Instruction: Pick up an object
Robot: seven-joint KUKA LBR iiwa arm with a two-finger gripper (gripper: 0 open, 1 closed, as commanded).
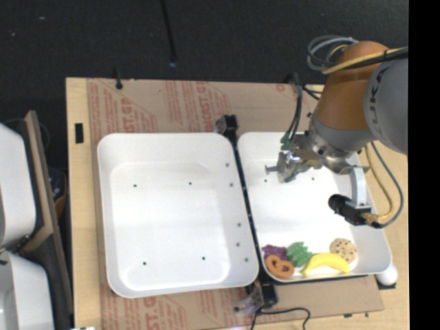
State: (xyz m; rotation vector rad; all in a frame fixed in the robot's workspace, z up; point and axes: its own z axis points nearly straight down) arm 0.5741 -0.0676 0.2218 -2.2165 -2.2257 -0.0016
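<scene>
Small toy foods lie along the near edge of the right bin [275, 205]: a purple grape bunch [274, 251], an orange doughnut [280, 267], a green leafy piece [298, 253], a yellow banana [325, 263] and a tan cookie [343, 250]. My gripper [289, 168] hangs over the far half of that bin, well away from the toys. The grey arm with its orange band [347, 102] comes in from the right.
The left bin [113, 184] lies beside the right one on a cardboard-covered bench [158, 108]. A black clamp [226, 124] sits at the far junction of the bins. Cables loop off the arm at the right [385, 184].
</scene>
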